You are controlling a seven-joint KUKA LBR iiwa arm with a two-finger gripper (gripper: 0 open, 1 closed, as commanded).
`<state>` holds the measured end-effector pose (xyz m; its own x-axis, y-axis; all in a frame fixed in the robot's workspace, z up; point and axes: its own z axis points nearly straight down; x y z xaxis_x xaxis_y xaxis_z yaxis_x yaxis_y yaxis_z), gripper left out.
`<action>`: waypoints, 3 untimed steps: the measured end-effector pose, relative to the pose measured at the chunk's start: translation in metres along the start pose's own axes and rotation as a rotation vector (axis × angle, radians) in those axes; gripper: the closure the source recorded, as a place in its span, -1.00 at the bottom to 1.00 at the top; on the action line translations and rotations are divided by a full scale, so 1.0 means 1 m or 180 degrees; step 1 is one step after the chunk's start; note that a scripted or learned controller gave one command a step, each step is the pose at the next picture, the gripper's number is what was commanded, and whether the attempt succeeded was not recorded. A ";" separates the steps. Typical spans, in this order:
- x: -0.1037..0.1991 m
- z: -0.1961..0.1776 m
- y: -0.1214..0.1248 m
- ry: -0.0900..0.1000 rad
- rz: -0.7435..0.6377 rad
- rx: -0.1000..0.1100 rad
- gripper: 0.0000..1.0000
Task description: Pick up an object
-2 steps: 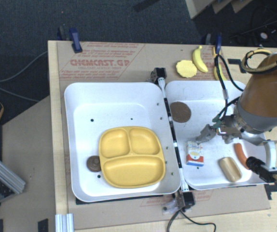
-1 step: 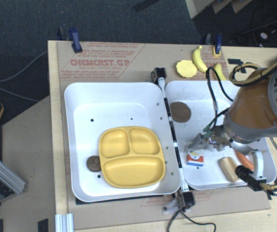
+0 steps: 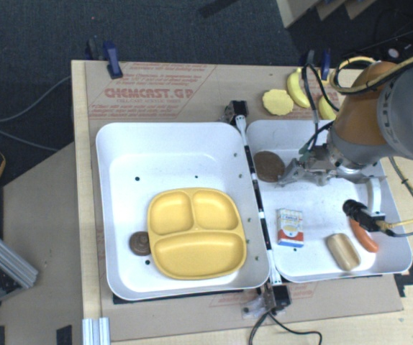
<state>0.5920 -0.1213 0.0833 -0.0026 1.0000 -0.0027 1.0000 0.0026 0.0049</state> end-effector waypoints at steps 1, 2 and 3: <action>0.021 0.000 0.073 -0.0013 -0.0015 0.0070 -1.00; 0.023 0.000 0.071 -0.0017 0.0011 0.0061 -1.00; 0.022 0.000 0.071 -0.0014 0.0011 0.0061 -1.00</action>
<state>0.6633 -0.0989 0.0838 0.0008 1.0000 -0.0071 0.9999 -0.0009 -0.0142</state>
